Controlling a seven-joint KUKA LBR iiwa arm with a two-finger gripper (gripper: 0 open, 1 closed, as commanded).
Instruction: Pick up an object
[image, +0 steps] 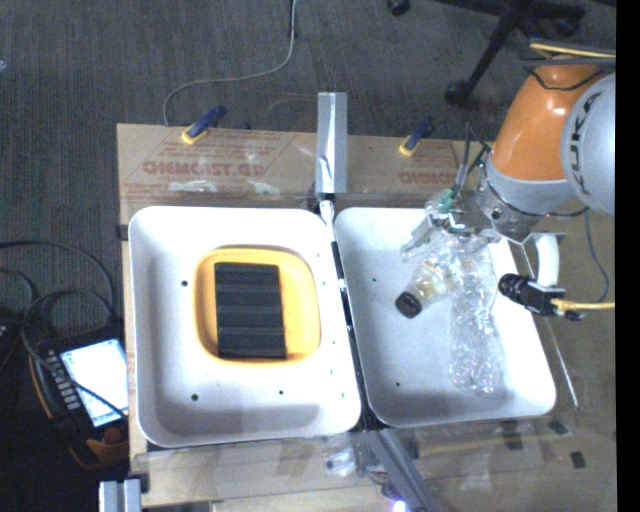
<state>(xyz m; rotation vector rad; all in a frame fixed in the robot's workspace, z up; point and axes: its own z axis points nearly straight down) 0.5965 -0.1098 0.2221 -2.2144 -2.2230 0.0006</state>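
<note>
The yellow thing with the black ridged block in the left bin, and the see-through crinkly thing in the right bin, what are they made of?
The yellow rounded tray holding a black ridged block looks like smooth moulded plastic, the block matte, maybe rubber or foam; its grooves show no shine. The clear crinkled bottle with a dark cap looks like thin shiny plastic: you see the white bin through it, and it glints.

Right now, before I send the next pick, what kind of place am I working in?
Most likely a robotics lab test cell, not a factory line. A plywood bench held by clamps carries two white bins, loose cables run across carpet, and an office chair base stands behind the arm.
</note>
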